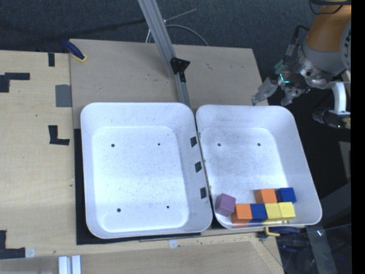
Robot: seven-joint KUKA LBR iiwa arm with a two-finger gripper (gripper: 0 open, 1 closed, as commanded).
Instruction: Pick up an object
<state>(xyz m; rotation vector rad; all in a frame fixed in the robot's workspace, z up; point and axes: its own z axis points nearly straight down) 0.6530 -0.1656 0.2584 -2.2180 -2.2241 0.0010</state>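
Small blocks lie packed in the near right corner of the right bin point(239, 119): a purple block point(226, 203), two orange blocks point(243, 211) point(265, 196), two blue blocks point(258, 210) point(286, 194) and two yellow blocks point(274, 210) point(287, 209). My gripper point(278, 92) hangs above the far right corner of the right bin, just past its rim, well away from the blocks. Its two fingers point(263, 91) are spread apart with nothing between them.
The left bin point(137, 113) sits beside the right one, sharing a middle edge with black clips. A slanted metal post point(162, 36) rises behind the bins. The wooden bench top point(34, 153) stretches out to the left.
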